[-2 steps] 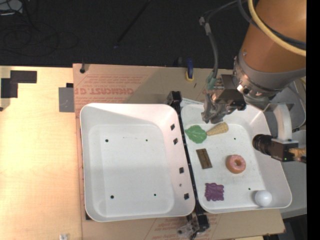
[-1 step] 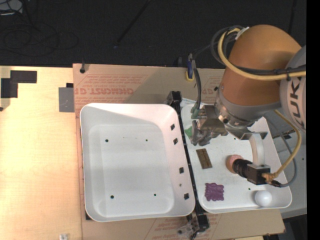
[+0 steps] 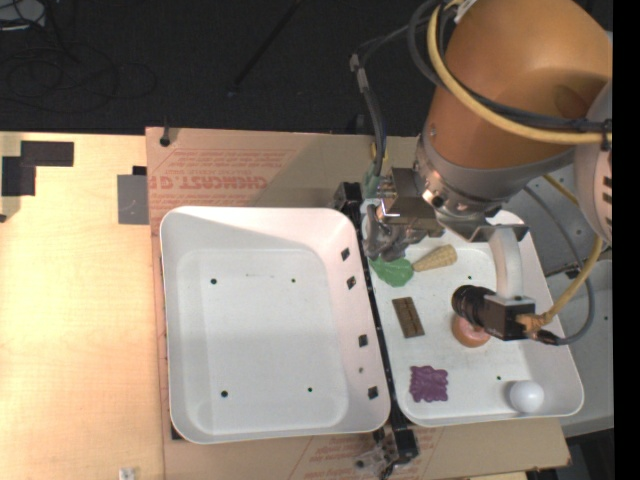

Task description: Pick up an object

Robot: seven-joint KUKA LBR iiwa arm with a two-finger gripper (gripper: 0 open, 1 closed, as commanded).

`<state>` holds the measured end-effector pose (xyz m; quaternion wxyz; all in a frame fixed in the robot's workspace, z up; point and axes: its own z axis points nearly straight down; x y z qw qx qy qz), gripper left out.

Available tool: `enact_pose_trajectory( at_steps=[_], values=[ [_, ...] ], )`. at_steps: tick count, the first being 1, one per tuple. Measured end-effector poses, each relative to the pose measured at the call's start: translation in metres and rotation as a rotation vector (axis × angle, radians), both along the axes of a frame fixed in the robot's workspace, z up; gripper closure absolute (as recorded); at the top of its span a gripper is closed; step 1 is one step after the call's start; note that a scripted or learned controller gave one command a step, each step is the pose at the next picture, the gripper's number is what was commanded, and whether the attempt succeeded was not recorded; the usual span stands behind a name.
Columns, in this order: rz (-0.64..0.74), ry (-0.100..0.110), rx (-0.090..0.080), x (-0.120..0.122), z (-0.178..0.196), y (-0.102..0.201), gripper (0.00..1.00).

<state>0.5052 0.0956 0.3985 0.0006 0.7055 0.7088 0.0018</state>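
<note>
The gripper (image 3: 385,236) is down at the top-left corner of the right bin (image 3: 480,393), hard by the divider. From up here I can't tell whether it's open or closed. Right below it, touching or nearly so, lies the green piece (image 3: 393,271) — a soft-looking, lumpy blob, matte and bright green, flat on the white floor of the bin. Just beside it on the right is a tan cone (image 3: 436,259), pale and lying on its side, with its tip pointing at the green piece. Below them is a brown block (image 3: 407,317), a flat, dark rectangle, slightly tilted. Further down there's a purple clump (image 3: 429,383), fuzzy at the edges, and a smooth white ball (image 3: 526,396) sits in the corner. A pinkish round thing (image 3: 470,333) is partly hidden. The big orange-banded arm (image 3: 510,68) looms over the bin's top edge — the left bin (image 3: 260,338) is alongside.
</note>
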Motion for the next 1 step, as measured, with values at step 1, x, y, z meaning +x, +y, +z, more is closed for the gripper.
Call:
enact_pose_trajectory(
  at_steps=[1],
  values=[
    [-0.009,0.016,-0.004,-0.0318,-0.0759,-0.0412,1.0]
  ],
)
